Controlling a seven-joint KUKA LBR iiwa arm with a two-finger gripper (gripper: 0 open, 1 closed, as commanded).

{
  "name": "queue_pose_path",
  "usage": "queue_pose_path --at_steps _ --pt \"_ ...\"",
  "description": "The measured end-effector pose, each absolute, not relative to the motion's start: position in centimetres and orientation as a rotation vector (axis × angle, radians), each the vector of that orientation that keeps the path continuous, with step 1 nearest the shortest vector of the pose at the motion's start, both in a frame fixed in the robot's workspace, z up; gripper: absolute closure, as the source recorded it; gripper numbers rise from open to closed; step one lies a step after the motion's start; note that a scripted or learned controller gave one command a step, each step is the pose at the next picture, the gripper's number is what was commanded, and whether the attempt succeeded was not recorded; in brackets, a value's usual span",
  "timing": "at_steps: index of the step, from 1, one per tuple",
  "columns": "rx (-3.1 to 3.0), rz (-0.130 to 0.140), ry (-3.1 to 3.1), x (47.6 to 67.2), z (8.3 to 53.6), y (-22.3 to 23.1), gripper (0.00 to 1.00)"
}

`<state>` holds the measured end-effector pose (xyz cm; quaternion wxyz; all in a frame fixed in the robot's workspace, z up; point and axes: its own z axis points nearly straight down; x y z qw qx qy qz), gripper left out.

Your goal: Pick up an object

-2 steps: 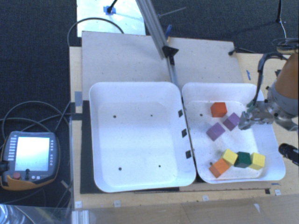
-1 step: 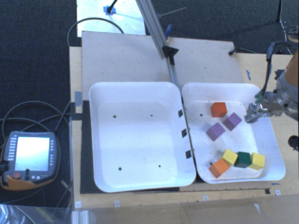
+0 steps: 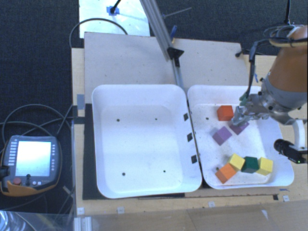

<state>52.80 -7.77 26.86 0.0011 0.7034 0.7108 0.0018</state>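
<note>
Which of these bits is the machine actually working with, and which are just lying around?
In the job:
- claw
- purple blocks
- orange cubes
- yellow blocks
- green block
- right bin holding them

Lying about:
- left bin
- handheld controller and its cables
- metal pole

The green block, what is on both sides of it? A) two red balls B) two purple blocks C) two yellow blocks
C: in the right bin, the green block sits between one yellow block and another yellow block.
</note>
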Motion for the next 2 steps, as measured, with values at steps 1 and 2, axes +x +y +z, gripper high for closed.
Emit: queue_pose_path --at_steps 1,2 --pt "2.209 0.005 2.235 52.3 25.7 -1.6 1.0" --pt "2.21 0.004 2.236 51.9 24.7 4.7 1.0"
